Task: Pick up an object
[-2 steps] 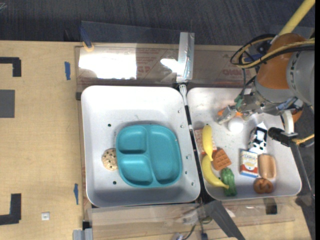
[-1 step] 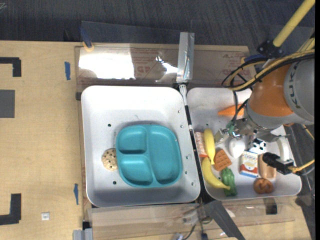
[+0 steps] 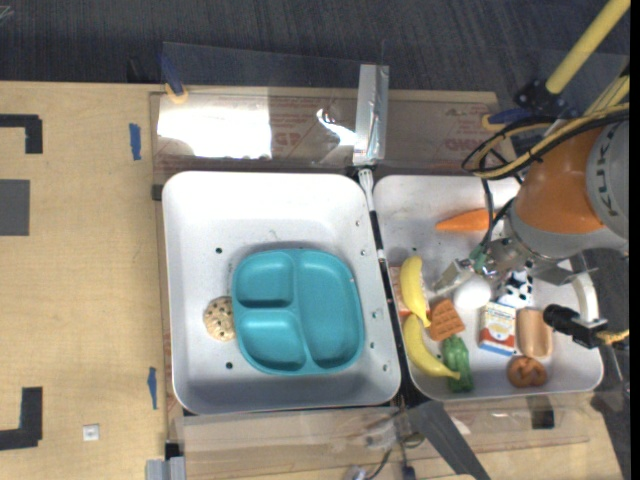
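My gripper (image 3: 478, 265) hangs low over the middle of the right bin (image 3: 420, 196), under the orange wrist band. Just below it lies a white rounded object (image 3: 468, 295). An orange carrot (image 3: 463, 222) lies above it toward the bin's back. Two yellow bananas (image 3: 411, 286) (image 3: 425, 351) run along the bin's left wall. Beside them are an orange ridged piece (image 3: 445, 320) and a green pepper (image 3: 457, 356). A small carton (image 3: 497, 329), a hot dog (image 3: 533, 332) and a brown round item (image 3: 527, 371) sit at the front right.
The left bin (image 3: 190, 268) holds a teal divided plate (image 3: 297, 310) with a cookie (image 3: 218, 317) against its left edge. Clear plastic sheeting (image 3: 270, 123) stands behind the bins. Cables (image 3: 520, 133) and the arm crowd the right side.
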Tool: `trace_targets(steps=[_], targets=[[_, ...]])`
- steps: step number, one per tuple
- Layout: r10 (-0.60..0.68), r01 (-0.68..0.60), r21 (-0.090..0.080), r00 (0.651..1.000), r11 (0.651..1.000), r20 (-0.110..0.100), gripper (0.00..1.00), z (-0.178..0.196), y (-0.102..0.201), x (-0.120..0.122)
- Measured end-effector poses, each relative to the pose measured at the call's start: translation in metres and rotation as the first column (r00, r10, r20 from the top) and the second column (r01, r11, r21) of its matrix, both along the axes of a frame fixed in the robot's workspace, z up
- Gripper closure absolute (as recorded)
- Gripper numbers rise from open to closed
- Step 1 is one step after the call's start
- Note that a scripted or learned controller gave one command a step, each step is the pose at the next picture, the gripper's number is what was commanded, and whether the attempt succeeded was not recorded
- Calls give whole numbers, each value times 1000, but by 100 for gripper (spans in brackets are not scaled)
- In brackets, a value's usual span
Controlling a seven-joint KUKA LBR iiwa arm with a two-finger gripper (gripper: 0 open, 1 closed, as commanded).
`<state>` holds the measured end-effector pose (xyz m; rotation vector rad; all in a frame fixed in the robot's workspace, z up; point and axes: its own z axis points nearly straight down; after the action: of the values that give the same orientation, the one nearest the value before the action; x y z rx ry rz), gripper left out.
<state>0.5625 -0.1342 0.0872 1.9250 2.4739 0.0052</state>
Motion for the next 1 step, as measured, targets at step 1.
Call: trace_targets(steps=[1], targets=[[-243,243,4,970,970,-2,0,0,21,-81]])
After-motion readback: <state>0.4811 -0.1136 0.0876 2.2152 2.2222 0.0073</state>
